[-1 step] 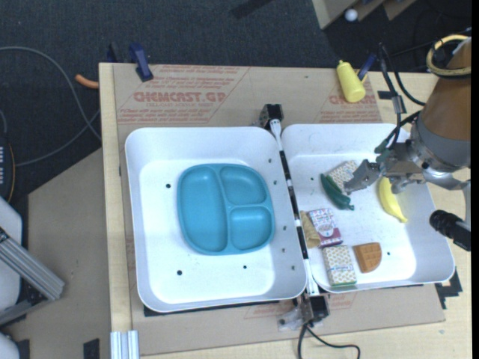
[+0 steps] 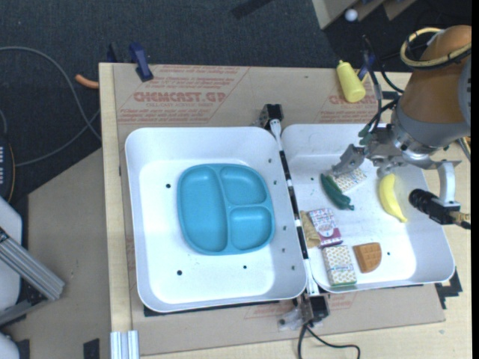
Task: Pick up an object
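Observation:
My gripper [image 2: 368, 160] hangs over the back of the right bin [image 2: 426, 264] with its fingers spread and nothing between them. Its left finger [image 2: 349, 158] stands just above a small white patterned packet [image 2: 351, 179]. A green pickle [image 2: 337, 191] lies beside that packet to the left. A yellow banana [image 2: 391, 197] lies to the right, under the wrist. Nearer the front are a pink-and-white packet [image 2: 323, 226], a green-edged box [image 2: 339, 265] and a brown toast piece [image 2: 367, 256].
The left bin [image 2: 150, 260] holds a blue divided plate [image 2: 224, 207]. A yellow bottle [image 2: 349, 81] and a blue clamp [image 2: 140, 61] sit on the bench behind the bins. A black cylinder [image 2: 429, 203] juts over the right bin's right side.

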`<state>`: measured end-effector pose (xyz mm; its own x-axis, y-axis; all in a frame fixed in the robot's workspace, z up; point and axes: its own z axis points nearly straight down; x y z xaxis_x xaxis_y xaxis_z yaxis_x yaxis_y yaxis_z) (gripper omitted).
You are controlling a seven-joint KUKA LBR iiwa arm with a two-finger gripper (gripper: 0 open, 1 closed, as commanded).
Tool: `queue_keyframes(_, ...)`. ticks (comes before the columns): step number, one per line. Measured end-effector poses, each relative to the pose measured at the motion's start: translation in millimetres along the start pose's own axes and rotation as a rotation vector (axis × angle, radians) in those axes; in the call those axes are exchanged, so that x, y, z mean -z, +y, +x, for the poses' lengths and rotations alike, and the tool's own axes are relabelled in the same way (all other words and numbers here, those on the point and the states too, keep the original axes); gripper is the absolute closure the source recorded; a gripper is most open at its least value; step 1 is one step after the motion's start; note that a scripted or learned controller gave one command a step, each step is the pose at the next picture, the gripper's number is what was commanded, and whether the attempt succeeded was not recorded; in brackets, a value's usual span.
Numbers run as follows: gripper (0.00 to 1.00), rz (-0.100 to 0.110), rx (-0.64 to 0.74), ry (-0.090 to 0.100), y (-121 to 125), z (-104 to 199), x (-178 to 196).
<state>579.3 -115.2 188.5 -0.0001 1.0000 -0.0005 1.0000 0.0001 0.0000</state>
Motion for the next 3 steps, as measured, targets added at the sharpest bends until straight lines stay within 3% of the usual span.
queue_keyframes(1, 0.0, -0.007, 0.0, -0.001, 22.9, 11.1, -99.4)
queue_keyframes(2, 1.0, -0.014, -0.001, -0.004, 24.6, 9.5, -87.3)
queue_keyframes(3, 0.0, -0.013, -0.001, -0.004, 24.4, 9.6, -87.5)
